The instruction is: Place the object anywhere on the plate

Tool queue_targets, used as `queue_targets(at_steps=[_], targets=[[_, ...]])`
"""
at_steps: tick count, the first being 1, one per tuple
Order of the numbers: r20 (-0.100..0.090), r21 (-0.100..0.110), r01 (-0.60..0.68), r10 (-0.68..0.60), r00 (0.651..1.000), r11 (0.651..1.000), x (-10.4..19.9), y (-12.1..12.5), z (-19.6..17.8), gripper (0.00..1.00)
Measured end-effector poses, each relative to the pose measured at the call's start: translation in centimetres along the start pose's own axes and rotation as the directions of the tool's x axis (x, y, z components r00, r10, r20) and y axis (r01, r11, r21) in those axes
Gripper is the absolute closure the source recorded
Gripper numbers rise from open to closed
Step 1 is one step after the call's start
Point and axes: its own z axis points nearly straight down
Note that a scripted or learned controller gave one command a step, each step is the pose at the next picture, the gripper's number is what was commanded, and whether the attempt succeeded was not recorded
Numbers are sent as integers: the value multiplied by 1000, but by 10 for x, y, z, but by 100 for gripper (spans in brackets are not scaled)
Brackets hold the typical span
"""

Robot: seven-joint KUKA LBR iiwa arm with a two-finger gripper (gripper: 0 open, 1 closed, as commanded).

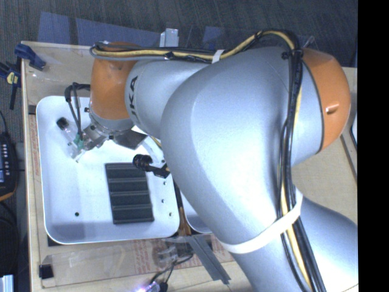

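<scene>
A dark grey ribbed rectangular block [129,193] lies flat in the left white bin [64,224], towards its front right. My gripper [78,143] hangs low over the bin's back left part, up and to the left of the block and apart from it. Nothing shows in the gripper's tip, which is small and partly hidden by the wrist. The grey arm with its orange bands covers most of the right side, and the right bin shows as a white rounded corner [193,224] under the arm.
A tiny dark speck [77,214] sits on the left bin's floor near the front. Bare white floor lies left of and in front of the block. A blue clamp [27,55] sits at the bench's back left corner.
</scene>
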Motion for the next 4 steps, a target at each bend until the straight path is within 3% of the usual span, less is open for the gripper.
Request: queue_targets(at_steps=[1,2,3,4], targets=[[3,1,371,-371,929,929,57,-34,0,100],[1,-1,254,-254,967,967,-1,-80,0,100],[3,-4,167,-167,986,986,-11,11,-1,100],[6,3,497,-497,868,868,41,4,-1,100]])
